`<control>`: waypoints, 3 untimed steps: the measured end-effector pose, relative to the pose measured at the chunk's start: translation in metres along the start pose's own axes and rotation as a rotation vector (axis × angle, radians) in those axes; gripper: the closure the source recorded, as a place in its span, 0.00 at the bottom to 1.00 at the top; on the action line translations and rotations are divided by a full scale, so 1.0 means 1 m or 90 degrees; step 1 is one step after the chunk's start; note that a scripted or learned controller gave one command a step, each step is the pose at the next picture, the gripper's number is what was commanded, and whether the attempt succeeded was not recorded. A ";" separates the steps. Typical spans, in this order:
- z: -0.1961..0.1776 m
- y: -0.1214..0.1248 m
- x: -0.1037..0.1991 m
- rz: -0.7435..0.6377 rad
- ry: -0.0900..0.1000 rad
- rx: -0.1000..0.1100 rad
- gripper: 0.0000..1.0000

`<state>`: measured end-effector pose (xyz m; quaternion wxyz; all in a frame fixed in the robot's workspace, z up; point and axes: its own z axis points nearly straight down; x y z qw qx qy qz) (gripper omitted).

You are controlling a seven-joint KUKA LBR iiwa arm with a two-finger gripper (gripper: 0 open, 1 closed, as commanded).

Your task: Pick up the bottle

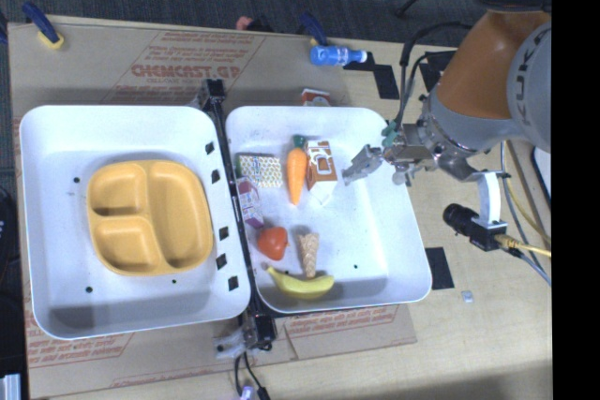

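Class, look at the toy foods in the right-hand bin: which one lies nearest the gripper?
The small orange-and-white carton, just right of the carrot. It lies closest to the gripper; the tomato, banana and the others sit farther left or lower.

yellow tray, orange carrot, blue bottle

A bench with two white bins on cardboard

The left bin and the right bin sit side by side on a brown cardboard sheet. A blue bottle lies on the bench behind them.
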<state>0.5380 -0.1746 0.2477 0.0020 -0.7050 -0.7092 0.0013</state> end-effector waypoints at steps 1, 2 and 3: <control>-0.010 0.000 0.000 -0.003 0.000 0.001 1.00; 0.077 -0.057 -0.036 -0.009 0.000 0.001 1.00; 0.035 -0.061 0.011 -0.080 0.000 -0.002 1.00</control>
